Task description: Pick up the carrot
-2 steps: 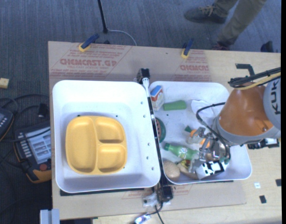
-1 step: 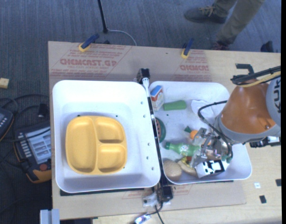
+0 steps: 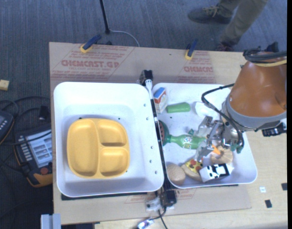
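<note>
Two shallow white plastic bins sit side by side on the cardboard-covered surface (image 3: 88,63); the left bin (image 3: 65,99) holds a yellow three-compartment plastic tray (image 3: 97,147), lying flat near its middle; the right bin (image 3: 248,171) holds a clutter of toy food. Grey arm with a wide orange band (image 3: 258,89) reaches in from the right and hangs over the right bin's right half; its metal two-finger tool (image 3: 209,142) points down into the pile, near the bin's centre; whether the tool is apart or together I cannot tell (cables and linkages crowd the tip). A small orange piece, most likely the carrot (image 3: 216,150), lies just beside the tool tip, on its lower right; contact between them cannot be judged. Other contents: green plastic bottle (image 3: 182,140) lying on its side left of the tool; light green oblong piece (image 3: 178,108) toward the far wall; small white-and-blue carton (image 3: 160,97) in the far left corner; tan rounded bread-like item (image 3: 175,172) against the near wall; black-and-white block (image 3: 216,171) near the front, right of the tan item.
</note>
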`<state>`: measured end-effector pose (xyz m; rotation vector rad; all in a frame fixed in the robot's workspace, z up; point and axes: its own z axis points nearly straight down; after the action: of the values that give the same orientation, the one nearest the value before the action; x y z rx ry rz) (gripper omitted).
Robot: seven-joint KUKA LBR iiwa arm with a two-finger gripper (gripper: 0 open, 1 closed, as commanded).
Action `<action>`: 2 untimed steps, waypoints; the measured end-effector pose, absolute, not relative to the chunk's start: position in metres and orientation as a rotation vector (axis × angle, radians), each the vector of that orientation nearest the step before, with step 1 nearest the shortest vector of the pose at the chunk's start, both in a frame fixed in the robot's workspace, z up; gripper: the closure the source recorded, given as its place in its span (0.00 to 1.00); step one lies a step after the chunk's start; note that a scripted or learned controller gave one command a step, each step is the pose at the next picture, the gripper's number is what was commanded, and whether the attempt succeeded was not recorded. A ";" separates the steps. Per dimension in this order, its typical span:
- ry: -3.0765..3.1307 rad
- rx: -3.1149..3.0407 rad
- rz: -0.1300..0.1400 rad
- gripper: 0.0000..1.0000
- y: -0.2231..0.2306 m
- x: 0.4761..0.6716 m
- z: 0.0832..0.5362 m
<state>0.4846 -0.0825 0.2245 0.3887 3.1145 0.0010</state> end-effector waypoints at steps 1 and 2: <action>3.028 0.842 0.000 1.00 0.009 0.483 0.195; 3.132 0.221 -0.001 1.00 -0.041 0.484 0.241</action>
<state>0.4843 -0.0405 0.2406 0.2213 3.1315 -0.0006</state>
